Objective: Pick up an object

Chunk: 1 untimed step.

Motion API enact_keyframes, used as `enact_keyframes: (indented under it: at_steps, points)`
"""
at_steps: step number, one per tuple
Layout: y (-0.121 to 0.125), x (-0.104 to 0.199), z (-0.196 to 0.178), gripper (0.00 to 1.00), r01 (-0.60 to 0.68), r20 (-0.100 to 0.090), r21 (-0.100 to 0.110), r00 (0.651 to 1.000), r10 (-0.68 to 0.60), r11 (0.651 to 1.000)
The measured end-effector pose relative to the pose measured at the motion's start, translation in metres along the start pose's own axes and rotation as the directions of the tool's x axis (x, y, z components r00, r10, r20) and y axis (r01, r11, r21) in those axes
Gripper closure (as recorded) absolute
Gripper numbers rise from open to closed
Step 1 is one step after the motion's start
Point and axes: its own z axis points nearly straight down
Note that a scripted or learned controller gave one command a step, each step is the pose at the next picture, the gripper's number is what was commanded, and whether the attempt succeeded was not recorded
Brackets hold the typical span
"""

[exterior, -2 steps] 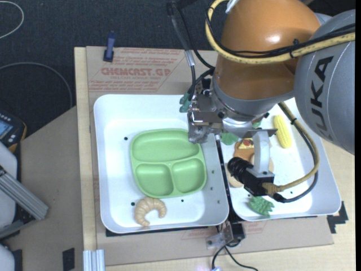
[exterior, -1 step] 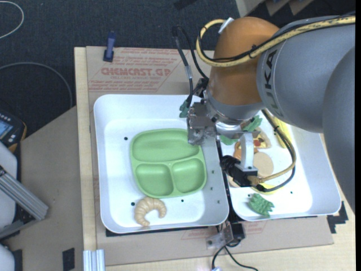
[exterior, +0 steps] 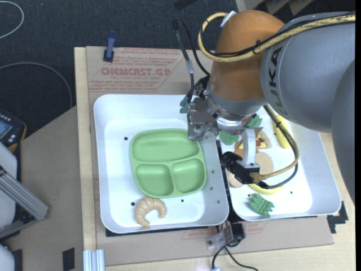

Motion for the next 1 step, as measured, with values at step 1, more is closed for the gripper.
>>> enact_keyframes:
  at_steps: [1]
  points:
    - [-0.0341,-0.0662,-0.0619,1.0,-0.006,0.002,-0.004,1.0,0.006,1.0]
